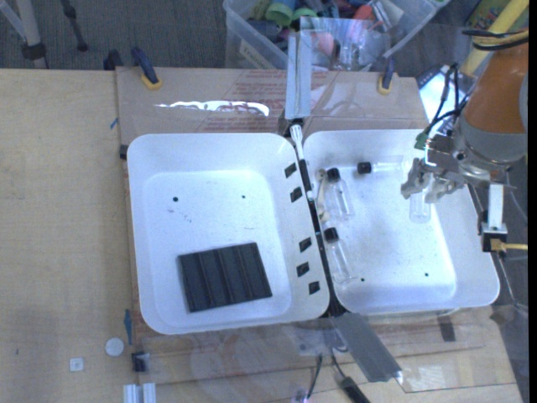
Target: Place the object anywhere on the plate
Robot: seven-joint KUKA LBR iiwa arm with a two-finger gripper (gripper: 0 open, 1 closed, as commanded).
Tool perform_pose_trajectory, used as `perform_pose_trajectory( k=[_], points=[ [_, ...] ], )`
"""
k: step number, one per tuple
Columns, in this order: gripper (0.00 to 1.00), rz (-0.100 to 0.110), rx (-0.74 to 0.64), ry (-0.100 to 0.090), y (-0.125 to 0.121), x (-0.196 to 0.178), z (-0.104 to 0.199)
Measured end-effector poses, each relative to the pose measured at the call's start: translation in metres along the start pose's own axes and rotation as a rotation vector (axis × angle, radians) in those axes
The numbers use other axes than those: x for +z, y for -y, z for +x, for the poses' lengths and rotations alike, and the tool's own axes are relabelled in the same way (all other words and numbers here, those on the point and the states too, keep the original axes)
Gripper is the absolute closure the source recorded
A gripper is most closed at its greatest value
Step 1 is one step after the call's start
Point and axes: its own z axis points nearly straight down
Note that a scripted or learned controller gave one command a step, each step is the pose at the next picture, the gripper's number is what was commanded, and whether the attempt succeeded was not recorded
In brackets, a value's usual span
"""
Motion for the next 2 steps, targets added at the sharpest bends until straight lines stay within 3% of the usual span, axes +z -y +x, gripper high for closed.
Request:
perform_pose_trajectory(
  k=[1, 2],
  points=[
    [1.0, -0.001, -0.046, -0.002, 0.014, -0.046, 0.069],
    [1.0, 0.0, -0.175, -0.002, 0.078, -0.126, 0.141]
  ],
)
